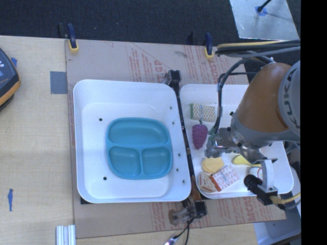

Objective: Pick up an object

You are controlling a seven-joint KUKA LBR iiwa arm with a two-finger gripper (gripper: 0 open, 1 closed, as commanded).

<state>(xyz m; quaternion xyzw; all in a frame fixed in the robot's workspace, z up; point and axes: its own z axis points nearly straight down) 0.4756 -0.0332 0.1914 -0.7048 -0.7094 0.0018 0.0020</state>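
Your tool (213, 146) sits low in right bin (286, 180), just right of purple grape bunch (199, 134); finger state, cannot tell. Yellow piece (212, 164) and red-white packet (225, 178) lie just below it, green-white block (203, 111) near back wall. Left bin (87, 137) holds blue divided plate (138, 148).

Blue tray (139, 148), purple grapes (199, 135), pincer (213, 146)
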